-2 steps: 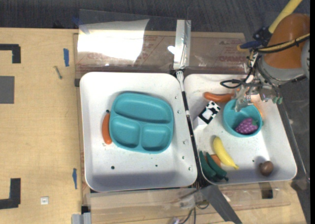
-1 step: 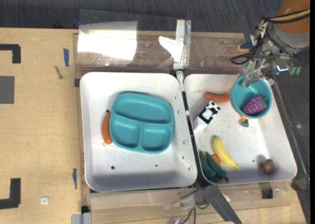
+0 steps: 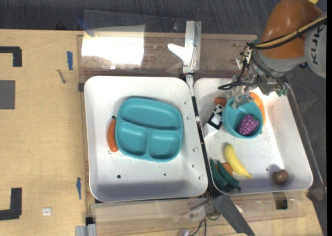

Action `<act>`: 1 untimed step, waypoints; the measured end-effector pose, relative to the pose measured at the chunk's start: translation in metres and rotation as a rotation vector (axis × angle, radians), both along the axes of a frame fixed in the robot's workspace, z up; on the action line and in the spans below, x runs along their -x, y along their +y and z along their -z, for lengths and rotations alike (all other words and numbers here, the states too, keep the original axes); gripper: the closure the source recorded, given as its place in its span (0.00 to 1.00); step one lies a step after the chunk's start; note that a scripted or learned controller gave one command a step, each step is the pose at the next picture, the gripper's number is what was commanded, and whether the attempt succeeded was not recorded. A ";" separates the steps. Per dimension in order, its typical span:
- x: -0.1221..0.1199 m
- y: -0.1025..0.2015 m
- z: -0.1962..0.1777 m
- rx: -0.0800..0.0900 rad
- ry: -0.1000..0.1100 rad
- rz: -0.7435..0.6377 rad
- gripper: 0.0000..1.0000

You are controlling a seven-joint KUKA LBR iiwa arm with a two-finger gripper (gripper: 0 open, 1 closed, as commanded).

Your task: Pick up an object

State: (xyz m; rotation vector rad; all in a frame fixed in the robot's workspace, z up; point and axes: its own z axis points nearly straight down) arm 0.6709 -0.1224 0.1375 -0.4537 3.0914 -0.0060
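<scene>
A: You have the end effector (image 3: 244, 95) hanging over the far rim of the teal bowl (image 3: 244, 117) in the right bin (image 3: 295, 147). Whether it is open or closed, I can't tell you; cables and the wrist hide that part.

B: Which thing should you go for?

A: Take them largest first. The bowl sits just beneath the end effector: probably stiff, light plastic with a smooth wall, so you'd pinch the rim, not the body. Inside it, a little nearer the camera, lies a purple bunch of grapes (image 3: 248, 124), knobbly, likely soft rubber or plastic, easy to squeeze across its middle.

B: And beyond the bowl?

A: Below it, well apart from the end effector, you'll see the yellow banana (image 3: 236, 161): curved, slim, probably light, best taken across its narrow waist. Smallest is the brown ball (image 3: 280, 177) at the near right corner, round and likely to roll away.
</scene>
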 end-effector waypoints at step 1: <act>0.000 0.002 -0.108 0.002 -0.004 -0.096 1.00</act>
